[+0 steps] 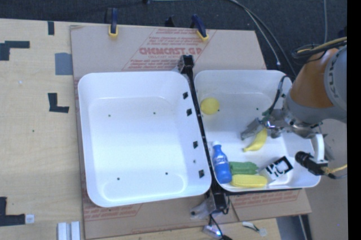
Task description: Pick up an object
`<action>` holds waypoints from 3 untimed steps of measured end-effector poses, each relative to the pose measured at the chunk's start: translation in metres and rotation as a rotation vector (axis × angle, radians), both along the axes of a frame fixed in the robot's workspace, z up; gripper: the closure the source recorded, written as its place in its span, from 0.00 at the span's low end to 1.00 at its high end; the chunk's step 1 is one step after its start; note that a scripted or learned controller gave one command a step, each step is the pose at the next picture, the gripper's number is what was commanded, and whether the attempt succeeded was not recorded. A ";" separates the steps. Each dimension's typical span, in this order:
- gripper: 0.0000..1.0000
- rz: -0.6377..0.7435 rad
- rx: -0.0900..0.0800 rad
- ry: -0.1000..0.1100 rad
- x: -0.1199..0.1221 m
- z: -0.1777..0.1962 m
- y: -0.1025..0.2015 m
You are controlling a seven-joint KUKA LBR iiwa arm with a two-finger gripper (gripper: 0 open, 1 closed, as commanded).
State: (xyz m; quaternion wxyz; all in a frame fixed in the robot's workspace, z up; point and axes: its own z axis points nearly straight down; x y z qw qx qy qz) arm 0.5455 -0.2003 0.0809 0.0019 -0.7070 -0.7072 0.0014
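Observation:
The right bin holds several items. A small yellow banana lies near its middle. My gripper hangs low in this bin, right at the banana's upper end and seemingly touching it. A yellow ball rests by the divider, well left of the gripper. Along the front wall lie a blue bottle, a green object, a long yellow object and a black-and-white piece.
The left bin stands beside the right one, with a black divider clip strip between them. The arm's orange band leans over the right bin's far right corner. Cables trail behind the bins.

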 end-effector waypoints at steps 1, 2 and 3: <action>0.00 0.000 -0.003 -0.010 0.016 0.073 -0.013; 0.00 0.001 -0.001 -0.002 0.012 0.002 0.006; 0.00 0.000 -0.002 -0.007 0.002 0.005 -0.012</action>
